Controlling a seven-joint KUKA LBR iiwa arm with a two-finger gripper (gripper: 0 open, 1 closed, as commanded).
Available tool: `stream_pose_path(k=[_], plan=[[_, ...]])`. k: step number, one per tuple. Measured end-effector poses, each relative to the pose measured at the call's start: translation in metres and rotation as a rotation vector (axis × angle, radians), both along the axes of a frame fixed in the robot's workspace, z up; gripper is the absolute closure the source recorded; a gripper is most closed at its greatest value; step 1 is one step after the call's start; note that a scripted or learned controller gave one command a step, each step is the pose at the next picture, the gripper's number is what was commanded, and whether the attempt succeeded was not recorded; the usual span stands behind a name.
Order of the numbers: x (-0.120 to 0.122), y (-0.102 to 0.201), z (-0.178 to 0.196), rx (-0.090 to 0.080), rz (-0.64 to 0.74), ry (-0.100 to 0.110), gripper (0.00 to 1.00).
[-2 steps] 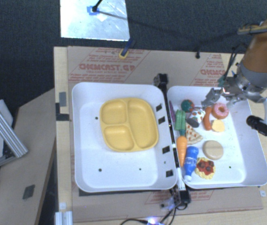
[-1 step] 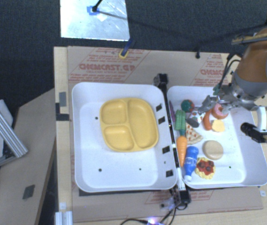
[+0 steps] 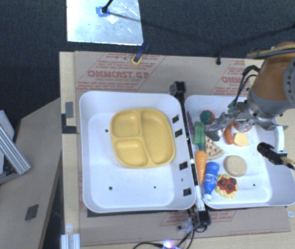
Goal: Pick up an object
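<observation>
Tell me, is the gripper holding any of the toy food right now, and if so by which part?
It cannot be told. The gripper hangs low over the right bin next to an orange toy sausage, but nothing is plainly seen between its fingers.

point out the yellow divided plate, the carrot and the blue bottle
yellow divided plate [image 3: 160, 139], camera view, bare floor of its right compartment
carrot [image 3: 201, 165], camera view, middle of its orange body
blue bottle [image 3: 210, 173], camera view, its blue body

Grey arm [image 3: 292, 82] from the right, wrist angled down-left, hand [image 3: 221, 126] low.
</observation>
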State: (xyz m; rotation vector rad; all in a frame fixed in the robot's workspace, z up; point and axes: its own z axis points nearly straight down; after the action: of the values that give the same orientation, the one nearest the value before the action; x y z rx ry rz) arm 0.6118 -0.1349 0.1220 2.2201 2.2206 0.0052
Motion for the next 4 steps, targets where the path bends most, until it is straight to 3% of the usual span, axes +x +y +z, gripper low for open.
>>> stream_pose_path(k=[1,2,4], plan=[[0.002,0.001,-0.037,-0.002,0.003,0.000,0.00],[0.002,0.000,-0.026,-0.002,0.001,-0.001,1.00],[0.014,0.000,0.072,-0.003,0.004,-0.004,1.00]])
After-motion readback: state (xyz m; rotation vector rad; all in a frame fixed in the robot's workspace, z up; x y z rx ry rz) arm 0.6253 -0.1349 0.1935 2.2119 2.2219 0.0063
